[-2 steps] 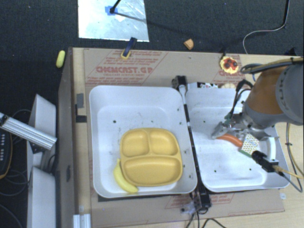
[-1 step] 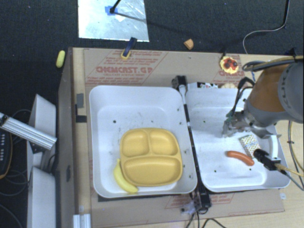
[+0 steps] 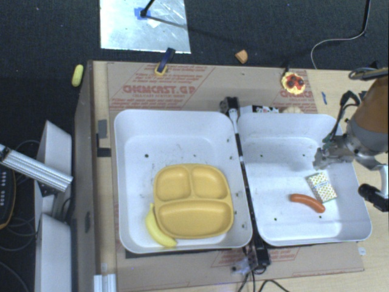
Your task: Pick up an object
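In the right bin (image 3: 273,145) lie an orange sausage (image 3: 307,202) and, just above it, a small checkered packet (image 3: 321,187). The left bin (image 3: 140,132) holds a yellow divided tray (image 3: 193,199) with a banana (image 3: 157,231) against its lower left side. My gripper (image 3: 326,156) hangs over the right bin's right side, a little above the packet and apart from it. The arm's orange band (image 3: 372,113) rises behind it.
On the cardboard behind the bins sit a small round toy with red spots (image 3: 293,82) and a blue-and-yellow clip (image 3: 163,62). A yellow piece (image 3: 77,75) and a tan piece (image 3: 242,56) lie on the dark floor. A metal rail (image 3: 33,166) juts in at the left.
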Available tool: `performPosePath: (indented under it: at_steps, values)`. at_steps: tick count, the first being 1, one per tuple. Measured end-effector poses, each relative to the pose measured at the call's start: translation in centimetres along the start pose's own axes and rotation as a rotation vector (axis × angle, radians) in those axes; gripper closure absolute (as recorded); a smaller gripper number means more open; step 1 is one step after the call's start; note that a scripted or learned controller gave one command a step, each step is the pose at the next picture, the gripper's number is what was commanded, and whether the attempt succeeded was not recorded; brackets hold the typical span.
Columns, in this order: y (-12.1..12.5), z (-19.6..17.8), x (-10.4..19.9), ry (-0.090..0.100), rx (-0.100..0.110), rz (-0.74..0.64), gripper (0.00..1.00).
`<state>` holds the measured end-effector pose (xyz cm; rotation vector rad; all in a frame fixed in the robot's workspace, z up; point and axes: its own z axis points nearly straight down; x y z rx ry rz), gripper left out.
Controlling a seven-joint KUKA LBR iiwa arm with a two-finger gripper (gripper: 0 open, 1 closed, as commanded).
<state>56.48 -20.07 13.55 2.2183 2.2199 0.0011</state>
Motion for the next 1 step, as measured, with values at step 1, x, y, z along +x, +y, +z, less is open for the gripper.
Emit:
performPosePath:
  at_steps: [1]
  values:
    - [0.0, 0.02, 0.04, 0.001, 0.001, 0.0, 0.0]
